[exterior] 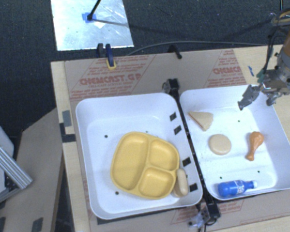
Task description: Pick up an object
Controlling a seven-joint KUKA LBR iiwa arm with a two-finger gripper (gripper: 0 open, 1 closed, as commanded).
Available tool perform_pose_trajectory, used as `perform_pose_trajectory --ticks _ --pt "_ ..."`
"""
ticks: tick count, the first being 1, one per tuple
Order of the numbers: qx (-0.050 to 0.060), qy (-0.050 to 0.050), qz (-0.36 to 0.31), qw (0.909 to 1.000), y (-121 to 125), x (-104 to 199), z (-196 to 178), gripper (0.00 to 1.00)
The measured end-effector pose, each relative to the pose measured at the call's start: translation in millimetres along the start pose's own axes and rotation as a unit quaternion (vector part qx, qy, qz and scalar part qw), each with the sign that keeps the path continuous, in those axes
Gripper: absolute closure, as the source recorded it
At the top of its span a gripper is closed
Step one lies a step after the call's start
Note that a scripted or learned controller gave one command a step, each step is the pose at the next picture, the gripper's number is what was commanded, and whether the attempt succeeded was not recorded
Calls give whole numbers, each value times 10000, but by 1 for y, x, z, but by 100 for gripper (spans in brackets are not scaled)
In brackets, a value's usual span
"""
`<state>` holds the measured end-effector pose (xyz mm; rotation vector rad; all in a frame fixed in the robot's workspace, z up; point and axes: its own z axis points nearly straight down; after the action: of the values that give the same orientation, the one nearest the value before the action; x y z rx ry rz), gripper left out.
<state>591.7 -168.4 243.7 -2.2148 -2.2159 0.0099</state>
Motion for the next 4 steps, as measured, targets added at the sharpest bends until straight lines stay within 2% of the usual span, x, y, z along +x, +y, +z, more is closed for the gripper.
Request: perform_pose_trajectory --ticks 1,2,3,4 --pt "-59 -10 -14 10000 2 1 -7 0" --pt "-55 -11 -8 10000 3 1 33 0" --pt "-45 -8 -4 10000 2 -8 91 0" --pt "-49 -6 -20 10000 5 2 138 0"
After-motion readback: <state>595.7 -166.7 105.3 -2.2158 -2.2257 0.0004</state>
